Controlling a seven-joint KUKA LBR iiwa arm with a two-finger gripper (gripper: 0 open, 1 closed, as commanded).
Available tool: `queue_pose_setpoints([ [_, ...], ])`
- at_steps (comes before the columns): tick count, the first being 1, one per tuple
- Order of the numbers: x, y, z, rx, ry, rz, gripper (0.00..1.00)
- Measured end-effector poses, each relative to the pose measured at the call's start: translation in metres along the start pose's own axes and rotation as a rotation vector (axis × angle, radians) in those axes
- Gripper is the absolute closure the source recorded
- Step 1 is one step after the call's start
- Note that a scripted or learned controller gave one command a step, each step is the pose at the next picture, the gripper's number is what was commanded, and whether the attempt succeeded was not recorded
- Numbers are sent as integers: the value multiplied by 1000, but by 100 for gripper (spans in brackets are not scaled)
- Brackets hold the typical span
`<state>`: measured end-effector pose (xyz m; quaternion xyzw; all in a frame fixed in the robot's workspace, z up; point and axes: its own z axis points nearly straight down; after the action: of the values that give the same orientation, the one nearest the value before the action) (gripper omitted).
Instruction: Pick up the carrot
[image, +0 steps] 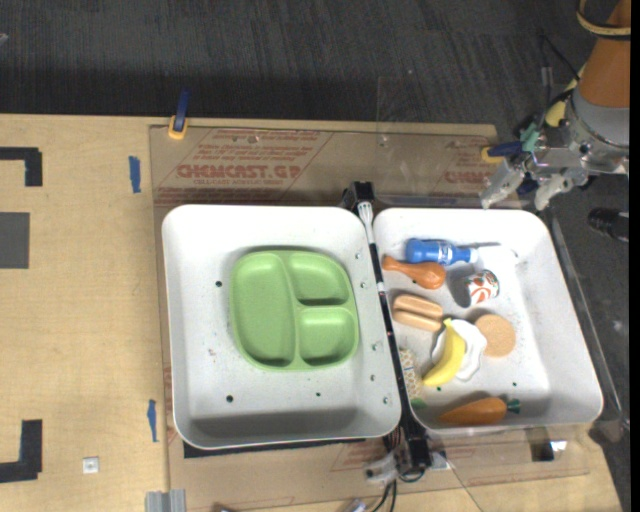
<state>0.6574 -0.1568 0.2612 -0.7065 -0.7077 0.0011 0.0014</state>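
The orange carrot (473, 409) with a green stem end lies on its side along the front wall of the right bin (560, 330). My gripper (520, 194) hangs past the bin's far right corner, over the bench and well away from the carrot. Its two fingers point down, open, with nothing between them.
The right bin also holds a blue bottle (437, 251), a drumstick (415, 272), a hot dog (418, 312), a banana (447, 358), a round cookie (495, 335) and a small can (482, 287). The banana lies just behind the carrot. A green divided plate (295, 307) sits in the left bin (190, 300).
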Motion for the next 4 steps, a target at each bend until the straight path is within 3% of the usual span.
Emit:
queue_pose_setpoints([
  [1, 66, -42, 104, 7, 3, -34, 0],
  [2, 63, -50, 164, -7, 0, 143, 0],
  [3, 63, -52, 157, -2, 1, 146, 100],
  [4, 65, -59, 171, -6, 4, 375, 100],
])
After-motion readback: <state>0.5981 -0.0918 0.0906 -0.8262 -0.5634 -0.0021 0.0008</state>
